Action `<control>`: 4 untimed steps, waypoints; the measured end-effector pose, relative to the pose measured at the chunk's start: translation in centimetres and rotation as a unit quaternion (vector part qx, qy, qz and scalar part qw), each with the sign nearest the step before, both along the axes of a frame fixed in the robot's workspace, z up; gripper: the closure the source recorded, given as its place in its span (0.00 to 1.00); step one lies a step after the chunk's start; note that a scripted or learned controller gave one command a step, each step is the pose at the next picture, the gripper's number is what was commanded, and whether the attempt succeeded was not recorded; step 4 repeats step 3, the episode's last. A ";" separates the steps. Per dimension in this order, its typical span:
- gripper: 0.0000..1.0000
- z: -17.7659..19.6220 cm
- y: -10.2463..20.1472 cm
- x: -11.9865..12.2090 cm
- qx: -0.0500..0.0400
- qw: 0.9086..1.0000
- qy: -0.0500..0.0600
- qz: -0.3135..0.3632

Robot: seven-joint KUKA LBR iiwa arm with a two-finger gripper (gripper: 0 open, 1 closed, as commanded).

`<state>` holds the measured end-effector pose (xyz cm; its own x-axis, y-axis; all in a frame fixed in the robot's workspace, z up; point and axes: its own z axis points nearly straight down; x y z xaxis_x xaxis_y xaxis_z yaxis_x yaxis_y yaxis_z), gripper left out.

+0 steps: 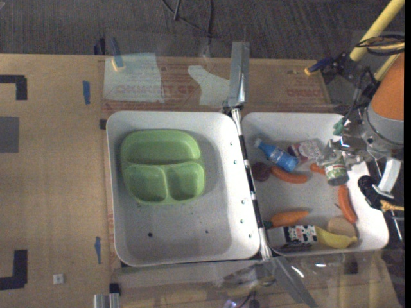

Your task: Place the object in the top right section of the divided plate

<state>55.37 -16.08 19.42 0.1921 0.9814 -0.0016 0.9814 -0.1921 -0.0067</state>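
Small can with a green label (334, 171), looks like, sits right under the gripper (338, 151); can't tell if it's actually gripped.

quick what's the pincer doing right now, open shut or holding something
pincer: over the right bin, right at a small can; whether it is open, shut or gripping the can cannot be told from this view.

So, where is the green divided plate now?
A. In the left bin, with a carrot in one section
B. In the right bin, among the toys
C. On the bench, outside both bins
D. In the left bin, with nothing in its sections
D: the green plate lies in the left bin, and all its sections look bare.
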 end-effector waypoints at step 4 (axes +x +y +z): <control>1.00 2.0 27.1 2.3 0.000 0.993 -0.001 0.118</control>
